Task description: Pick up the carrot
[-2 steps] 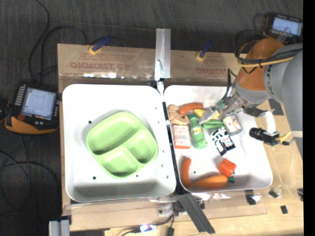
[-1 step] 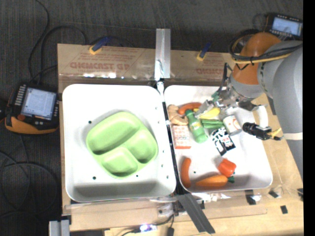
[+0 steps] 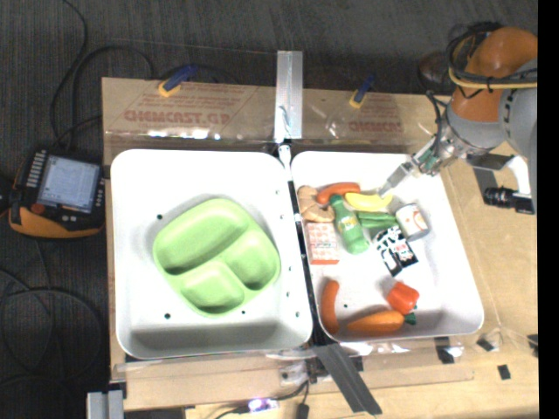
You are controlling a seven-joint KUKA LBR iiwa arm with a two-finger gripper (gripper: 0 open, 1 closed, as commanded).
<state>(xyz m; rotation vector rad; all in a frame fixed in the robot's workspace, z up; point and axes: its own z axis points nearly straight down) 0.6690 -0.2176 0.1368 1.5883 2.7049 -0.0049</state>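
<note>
From the fixed camera above the bench: two white bins side by side. In the left bin (image 3: 131,234), a green divided plate (image 3: 217,256) lying alone. In the right bin (image 3: 458,260), a heap of toy groceries toward the far end: a green bottle (image 3: 351,230), a yellow banana (image 3: 369,202), a red-orange sausage shape (image 3: 338,190) and small printed boxes (image 3: 402,238).

The carrot (image 3: 376,323) lying flat along the near wall of the right bin, touching a red pepper (image 3: 403,298) at its right end, with a curved orange piece (image 3: 329,302) just beside its left end. Probably an awkward grasp, hemmed in by wall and neighbours.

The gripper (image 3: 390,180) slanting down from the right over the far end of the heap, near the banana, well apart from the carrot. Nothing seen held; whether spread or closed, impossible to tell.
</note>
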